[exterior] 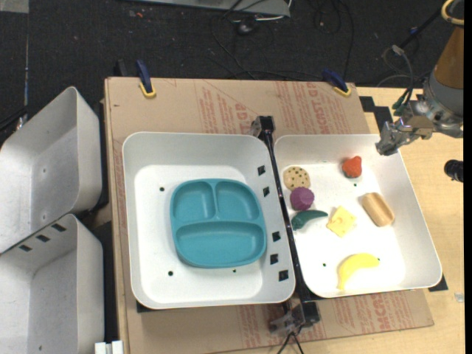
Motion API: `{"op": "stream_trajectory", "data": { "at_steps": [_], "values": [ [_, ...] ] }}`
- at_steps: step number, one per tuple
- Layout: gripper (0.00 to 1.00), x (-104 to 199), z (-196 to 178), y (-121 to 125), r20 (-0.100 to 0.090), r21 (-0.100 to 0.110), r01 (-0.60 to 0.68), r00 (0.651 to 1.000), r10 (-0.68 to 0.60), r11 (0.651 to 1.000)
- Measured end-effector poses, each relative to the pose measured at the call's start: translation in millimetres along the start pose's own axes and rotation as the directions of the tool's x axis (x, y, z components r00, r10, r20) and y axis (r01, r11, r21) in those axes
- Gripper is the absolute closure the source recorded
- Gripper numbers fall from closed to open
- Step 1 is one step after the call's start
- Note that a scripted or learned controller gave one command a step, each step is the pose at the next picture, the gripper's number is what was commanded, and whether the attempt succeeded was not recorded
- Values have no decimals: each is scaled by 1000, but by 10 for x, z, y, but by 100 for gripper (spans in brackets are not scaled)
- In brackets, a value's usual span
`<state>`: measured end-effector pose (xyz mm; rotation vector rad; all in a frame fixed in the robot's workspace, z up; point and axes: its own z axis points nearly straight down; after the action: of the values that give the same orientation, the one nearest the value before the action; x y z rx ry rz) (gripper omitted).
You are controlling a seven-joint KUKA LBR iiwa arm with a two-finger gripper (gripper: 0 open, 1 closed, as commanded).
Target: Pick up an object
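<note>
The right bin (413,220) holds several toy foods: a red strawberry (352,167), a cookie (296,176), a purple plum (302,198), a dark green pepper (308,218), a yellow cheese wedge (341,221), a tan bread roll (377,209) and a yellow banana (356,267). My gripper (388,143) hangs over the bin's upper right rim, up and to the right of the strawberry, with nothing seen between its fingers. The fingertips are small and dark against the rim.
The left bin (140,198) carries a teal divided plate (218,222). Two empty-looking white bins (44,168) lean at the far left. Clamps (146,83) hold the cardboard base at the back edge.
</note>
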<state>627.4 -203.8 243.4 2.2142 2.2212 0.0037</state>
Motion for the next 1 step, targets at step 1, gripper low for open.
{"op": "stream_trajectory", "data": {
  "at_steps": [1],
  "values": [
    [100, 413, -30, -165, -2, 6, 2, 1000, -2, 1000]
  ]
}}
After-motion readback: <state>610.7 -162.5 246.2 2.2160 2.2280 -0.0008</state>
